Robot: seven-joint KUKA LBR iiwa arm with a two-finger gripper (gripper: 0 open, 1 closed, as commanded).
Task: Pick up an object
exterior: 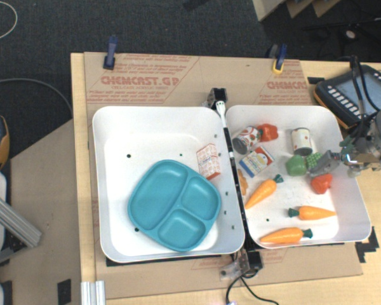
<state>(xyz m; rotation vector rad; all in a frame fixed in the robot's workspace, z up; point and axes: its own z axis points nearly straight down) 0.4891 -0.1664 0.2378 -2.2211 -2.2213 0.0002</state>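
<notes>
The right bin (349, 199) holds several toys. A green ball (296, 165) lies beside a green bumpy piece (315, 161), and a red piece (322, 183) sits just below them. A small can (301, 140) stands further back. One orange carrot (260, 193) lies mid-bin, with another carrot (312, 213) and a third carrot (286, 236) near the front. My gripper (348, 157) comes in low over the bin's right rim, just right of the bumpy piece and above the red piece. I see nothing held in it.
The left bin (114, 145) holds a teal divided plate (174, 203) and a small carton (208, 160). A red-and-white packet (257, 134) and a blue-white carton (254, 162) lie at the right bin's left side. A black keypad (350, 97) sits behind my arm.
</notes>
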